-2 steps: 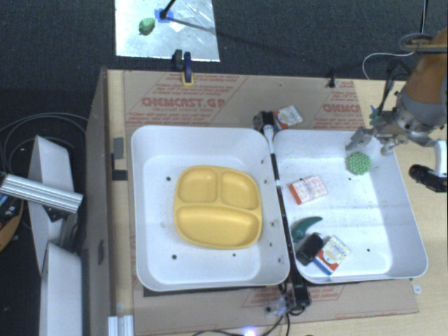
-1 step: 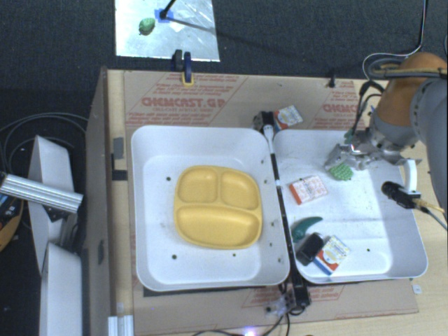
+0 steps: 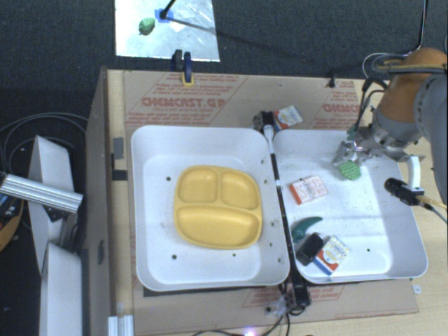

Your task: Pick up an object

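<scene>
My gripper (image 3: 348, 157) reaches in from the right and hangs low over the far part of the right bin (image 3: 399, 247). A small green object (image 3: 350, 171) lies right at its tip, touching or just under it; whether it is gripped is hidden. Further forward in the same bin are a red and white packet (image 3: 308, 189), a teal curved piece (image 3: 306, 225), a black block (image 3: 309, 247) and a small white packet with orange and blue (image 3: 332, 252).
The left bin (image 3: 157, 187) holds a yellow divided plate (image 3: 217, 206). A small packet (image 3: 288, 116) lies on the cardboard behind the bins, beside the divider's far end. A blue and yellow clamp (image 3: 184, 64) sits at the back edge.
</scene>
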You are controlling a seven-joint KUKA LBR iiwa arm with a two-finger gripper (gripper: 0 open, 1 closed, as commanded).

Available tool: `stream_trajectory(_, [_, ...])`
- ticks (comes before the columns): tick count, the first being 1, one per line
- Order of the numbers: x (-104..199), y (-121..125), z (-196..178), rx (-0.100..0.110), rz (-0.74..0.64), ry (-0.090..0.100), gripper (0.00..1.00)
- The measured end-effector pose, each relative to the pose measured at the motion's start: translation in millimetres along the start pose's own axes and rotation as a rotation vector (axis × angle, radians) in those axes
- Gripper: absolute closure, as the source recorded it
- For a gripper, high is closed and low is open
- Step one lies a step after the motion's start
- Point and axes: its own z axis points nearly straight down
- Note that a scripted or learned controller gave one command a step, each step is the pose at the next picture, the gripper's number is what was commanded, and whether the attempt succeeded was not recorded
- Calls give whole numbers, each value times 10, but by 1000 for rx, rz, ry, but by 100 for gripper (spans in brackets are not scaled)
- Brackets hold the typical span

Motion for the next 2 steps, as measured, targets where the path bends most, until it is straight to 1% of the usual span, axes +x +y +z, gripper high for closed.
stream_trajectory(1, [853,184,-1166,-5,0,3,100])
stream_trajectory(2, [1525,-166,-1294,1,1,3,100])
